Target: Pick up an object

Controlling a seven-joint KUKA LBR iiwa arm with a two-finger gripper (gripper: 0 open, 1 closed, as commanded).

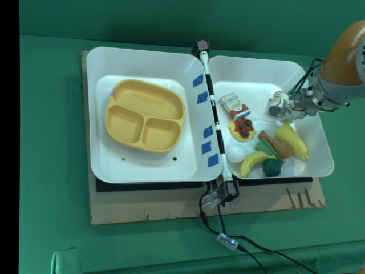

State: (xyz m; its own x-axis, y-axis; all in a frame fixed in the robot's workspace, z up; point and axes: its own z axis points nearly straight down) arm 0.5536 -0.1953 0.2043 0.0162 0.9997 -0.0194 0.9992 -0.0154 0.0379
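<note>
Hovering at the frame's right, your gripper (280,108) overhangs the white right-hand bin (256,73) near the toy food for a pick, its grip state something you cannot tell.

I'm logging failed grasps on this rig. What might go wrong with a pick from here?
1. The toy food lies heaped together in the right bin, so a grasp may catch two pieces or slip off.
2. The gripper hangs beside the heap, so a straight descent might close on nothing.
</note>
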